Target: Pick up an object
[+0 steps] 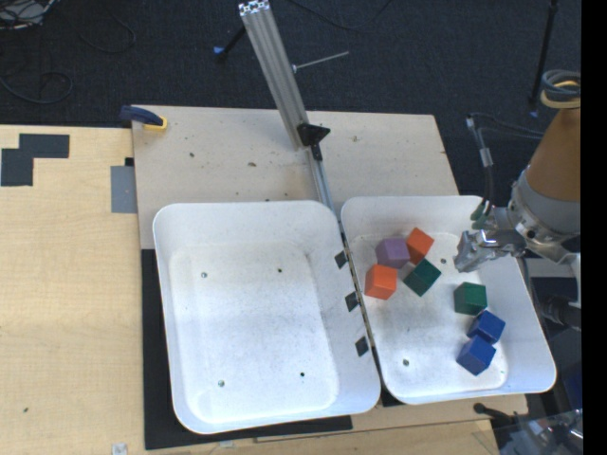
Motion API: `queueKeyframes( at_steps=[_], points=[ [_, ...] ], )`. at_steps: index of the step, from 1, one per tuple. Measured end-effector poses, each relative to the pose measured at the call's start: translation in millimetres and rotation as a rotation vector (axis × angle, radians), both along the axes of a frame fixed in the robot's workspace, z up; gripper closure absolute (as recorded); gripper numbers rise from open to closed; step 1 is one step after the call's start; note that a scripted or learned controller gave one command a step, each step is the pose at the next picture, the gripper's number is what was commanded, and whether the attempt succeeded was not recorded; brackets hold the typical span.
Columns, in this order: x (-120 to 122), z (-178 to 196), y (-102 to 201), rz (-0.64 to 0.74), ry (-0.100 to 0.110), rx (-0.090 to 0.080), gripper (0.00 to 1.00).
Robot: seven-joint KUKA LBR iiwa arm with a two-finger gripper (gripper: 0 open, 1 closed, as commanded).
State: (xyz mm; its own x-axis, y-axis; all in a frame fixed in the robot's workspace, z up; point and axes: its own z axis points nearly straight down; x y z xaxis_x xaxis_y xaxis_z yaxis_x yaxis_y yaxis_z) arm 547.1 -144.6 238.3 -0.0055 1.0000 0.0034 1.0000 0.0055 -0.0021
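Across the bench from left to right, two shallow white bins sit side by side: the left bin (190, 245) has a bare floor apart from a few dark specks, and the right bin (531, 373) carries all the blocks. Counting them in that same order gives seven: one orange block (381, 281) nearest the divider, one purple block (393, 251) just behind it, a second orange block (420, 245) touching the purple one, one dark green block (422, 277) tilted just below that pair, a second green block (470, 298) a little apart to the right, and two blue blocks, the upper blue block (487, 326) and the lower blue block (476, 354), lying close together near the front right corner. That makes two orange, one purple, two green, two blue. At the right bin's far right side the gripper (471, 251) hangs over the rim region, above and just behind the second green block, with the grey arm and its orange band (560, 159) rising behind it. Whether its fingers stand apart or together cannot be told from this slant, and nothing is visibly between them. By my reading the task is at the approach step: no block is lifted, and a target is not yet engaged. The next move likely calls for coming down squarely over one block, the second green one being nearest, with room on both sides, since the blue pair lie just beside it.
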Motion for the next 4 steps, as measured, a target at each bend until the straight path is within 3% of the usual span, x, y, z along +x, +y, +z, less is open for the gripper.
queueKeyframes(
  at_steps=[3, 4],
  points=[
    [-11.3, 10.4, 162.4, 0.0, 0.003, 0.0, 1.0],
    [-22.3, -5.6, 216.4, -0.001, 0.004, -0.001, 1.0]
  ],
)
